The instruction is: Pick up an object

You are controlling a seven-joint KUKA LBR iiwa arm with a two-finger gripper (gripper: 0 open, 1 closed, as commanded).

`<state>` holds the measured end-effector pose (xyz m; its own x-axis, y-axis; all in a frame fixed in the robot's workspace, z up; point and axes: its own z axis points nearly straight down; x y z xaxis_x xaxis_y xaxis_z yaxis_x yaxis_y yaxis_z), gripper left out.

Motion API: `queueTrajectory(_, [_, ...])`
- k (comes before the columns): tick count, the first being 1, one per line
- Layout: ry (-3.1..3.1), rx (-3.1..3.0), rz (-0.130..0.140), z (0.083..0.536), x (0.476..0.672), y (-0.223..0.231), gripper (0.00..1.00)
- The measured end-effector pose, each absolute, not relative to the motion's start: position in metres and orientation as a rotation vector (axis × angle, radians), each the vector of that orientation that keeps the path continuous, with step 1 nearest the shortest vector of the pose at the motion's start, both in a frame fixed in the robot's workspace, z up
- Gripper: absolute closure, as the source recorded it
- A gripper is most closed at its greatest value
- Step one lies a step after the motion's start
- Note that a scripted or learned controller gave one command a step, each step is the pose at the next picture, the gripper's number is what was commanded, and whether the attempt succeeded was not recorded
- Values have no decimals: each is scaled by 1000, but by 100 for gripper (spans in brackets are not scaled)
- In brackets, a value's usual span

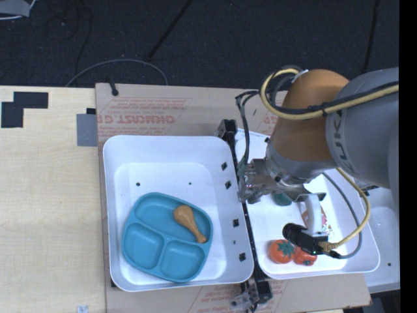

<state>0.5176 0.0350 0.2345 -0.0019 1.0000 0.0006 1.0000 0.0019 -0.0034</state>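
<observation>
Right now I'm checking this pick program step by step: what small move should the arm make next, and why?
Probably a short shift away from the divider, toward the teal object. The gripper sits by the left wall of the right bin, and that teal object, half hidden under the wrist, lies closest to it. The red tomato toy is farther off.

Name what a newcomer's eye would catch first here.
The bulky grey arm with its orange band looms over the right white bin. In the left white bin, a blue divided plastic tray carries a tan toy drumstick. A red toy tomato sits near the right bin's lower edge.
</observation>
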Motion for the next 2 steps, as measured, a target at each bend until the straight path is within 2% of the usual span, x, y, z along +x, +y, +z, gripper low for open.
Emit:
queueTrajectory(1, [-2224,-2215,3,233,517,88,100])
queueTrajectory(2, [-2221,-2219,5,226,531,107,100])
